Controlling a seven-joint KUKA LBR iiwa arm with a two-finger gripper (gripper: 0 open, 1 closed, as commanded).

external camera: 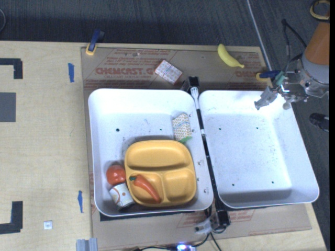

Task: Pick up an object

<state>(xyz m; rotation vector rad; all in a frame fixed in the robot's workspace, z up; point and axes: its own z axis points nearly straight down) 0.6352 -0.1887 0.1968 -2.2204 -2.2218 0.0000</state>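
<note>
Right, the end effector (pixel 272 97) hangs over the far right corner of the right bin (pixel 251 156), nothing between its fingers; open or clenched, can't tell at this resolution.

All the bin candidates sit in the left bin (pixel 104 109), toward its near edge:
- yellow divided tray (pixel 159 171), biggest item, against the near right corner. Looks like rigid moulded plastic, light, smooth. Too wide to span; the only grip is a pinch on the rim or a divider wall, and it will likely tilt and slip.
- orange carrot toy (pixel 145 187) lying in the tray's near left compartment. Small, light, probably stiff; the tapered shape may squirt out, so grip across the thick middle.
- red-orange ball (pixel 115 174), just beside the tray's left edge. Round, likely to roll; grip across the centre.
- small white-and-orange can (pixel 121 194), lying tilted at the near left corner, touching the tray. Rigid, light; grip across its curved side.
- patterned packet (pixel 181 126) by the right wall, further back. Looks soft and thin, hard to pinch flat.

Outside the bins, on the tabletop's far edge: a banana (pixel 229 56) and a checked pad (pixel 168 71).

Best bet in my view: the ball or the can, though both are crowded by wall and tray.
</note>
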